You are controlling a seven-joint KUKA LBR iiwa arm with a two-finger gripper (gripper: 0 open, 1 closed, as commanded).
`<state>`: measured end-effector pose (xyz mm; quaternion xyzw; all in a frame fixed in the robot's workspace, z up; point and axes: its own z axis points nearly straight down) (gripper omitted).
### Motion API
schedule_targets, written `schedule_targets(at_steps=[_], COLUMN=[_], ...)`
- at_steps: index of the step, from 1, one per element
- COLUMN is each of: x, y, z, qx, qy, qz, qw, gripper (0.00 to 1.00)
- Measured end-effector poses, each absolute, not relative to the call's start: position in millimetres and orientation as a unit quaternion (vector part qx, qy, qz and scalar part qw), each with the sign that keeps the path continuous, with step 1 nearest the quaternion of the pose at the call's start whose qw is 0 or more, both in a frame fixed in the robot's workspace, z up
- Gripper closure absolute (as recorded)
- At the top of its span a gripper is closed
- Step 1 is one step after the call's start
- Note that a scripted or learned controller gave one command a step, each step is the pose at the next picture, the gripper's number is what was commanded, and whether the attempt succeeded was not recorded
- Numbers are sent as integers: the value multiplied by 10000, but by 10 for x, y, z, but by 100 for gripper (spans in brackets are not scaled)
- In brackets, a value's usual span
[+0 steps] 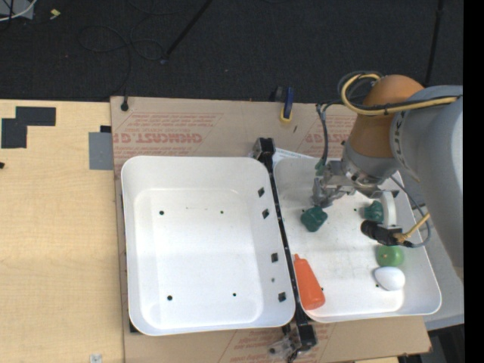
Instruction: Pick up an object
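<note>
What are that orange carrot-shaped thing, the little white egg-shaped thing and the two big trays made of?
The orange thing looks like soft plastic or rubber: even colour, dull matte skin. The white egg-shaped thing seems hard, smooth plastic with a faint sheen, though it is too small to be sure. The bins look like thin moulded white plastic, with rounded corners and a glossy surface.

Premises present as a robotics lab. Evidence: an industrial arm (423, 138) working over two white bins (132, 203) on a cardboard sheet (189, 131), plywood bench (53, 240), loose cables (136, 29) on dark carpet behind.
</note>
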<state>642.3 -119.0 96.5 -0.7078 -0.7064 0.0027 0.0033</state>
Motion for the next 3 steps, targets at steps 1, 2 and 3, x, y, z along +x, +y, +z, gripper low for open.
schedule_targets(at_steps=[1, 2, 3], x=[6464, 6436, 6434], y=[44, 203, 541], z=[1939, 1913, 1869], qx=[-7028, -7062, -7060], qy=[-7113, -7081, -7082], qz=[-50, 5, 7], qw=[-8, 10, 16], gripper=[100, 100, 100])
